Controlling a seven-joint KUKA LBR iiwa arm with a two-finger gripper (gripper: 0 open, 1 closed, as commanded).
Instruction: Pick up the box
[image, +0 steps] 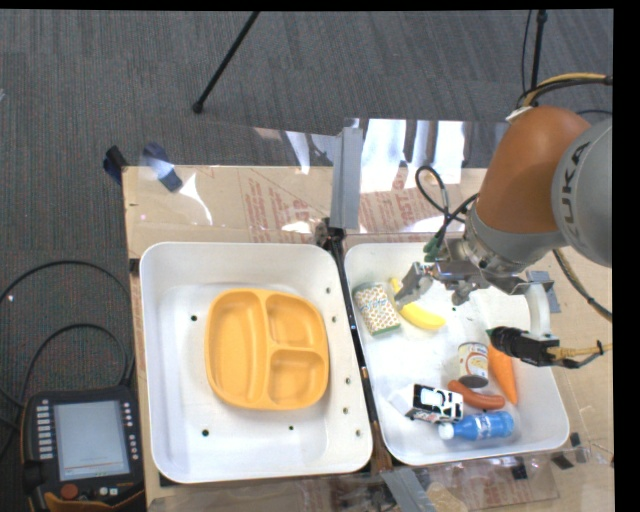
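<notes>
Orange plate (268, 349) in left bin (160, 270), box (376, 307), banana (421, 318) in right bin (545, 410)

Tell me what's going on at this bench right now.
A grey robot arm with an orange band reaches in over the right white bin, its claw hovering just above the small green-and-white patterned box and a yellow banana. Nothing is held between its fingers. The left white bin holds a yellow divided plastic plate.
</notes>
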